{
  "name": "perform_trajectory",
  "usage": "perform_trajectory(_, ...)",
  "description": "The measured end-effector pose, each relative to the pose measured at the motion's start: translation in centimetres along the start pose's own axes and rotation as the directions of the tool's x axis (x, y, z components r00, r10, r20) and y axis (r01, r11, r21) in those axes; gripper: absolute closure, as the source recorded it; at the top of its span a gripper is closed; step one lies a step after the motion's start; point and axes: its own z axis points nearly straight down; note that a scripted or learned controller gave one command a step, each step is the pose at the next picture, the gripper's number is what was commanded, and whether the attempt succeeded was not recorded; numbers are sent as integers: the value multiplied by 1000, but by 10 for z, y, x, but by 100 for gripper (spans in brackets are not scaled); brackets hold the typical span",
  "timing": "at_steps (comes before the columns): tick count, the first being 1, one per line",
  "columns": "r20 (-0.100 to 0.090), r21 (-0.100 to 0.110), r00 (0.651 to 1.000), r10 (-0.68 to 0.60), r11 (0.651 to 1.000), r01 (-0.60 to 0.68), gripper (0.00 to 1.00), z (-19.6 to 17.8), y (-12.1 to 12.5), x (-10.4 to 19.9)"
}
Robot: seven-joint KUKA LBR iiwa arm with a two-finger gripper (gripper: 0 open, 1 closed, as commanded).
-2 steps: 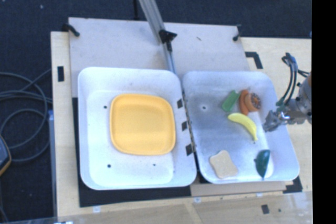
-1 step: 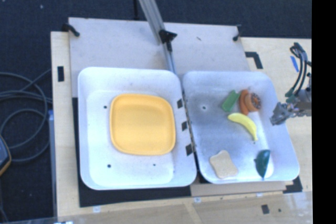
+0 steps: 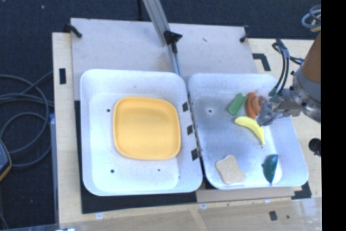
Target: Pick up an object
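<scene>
The right bin (image 3: pixel 216 127) holds a yellow banana (image 3: pixel 250 127), an orange carrot-like piece (image 3: pixel 252 105), a green pod (image 3: pixel 235 104), a tan bread slice (image 3: pixel 231 169) and a teal object (image 3: pixel 270 166). My gripper (image 3: pixel 266 114) reaches in from the right and hovers low over the bin, right next to the orange piece and just above the banana's upper end. Nothing is visibly lifted.
The left bin (image 3: pixel 97 111) carries a square yellow plate (image 3: pixel 146 128). A metal pole (image 3: pixel 151 0) slants up from between the bins. Cables (image 3: pixel 16 116) lie on the dark floor at the left.
</scene>
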Motion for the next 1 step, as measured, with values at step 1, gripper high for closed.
perform_trajectory(1, 0, 1, 1000, 1, 1000, -1, 100, 15, 4, 49)
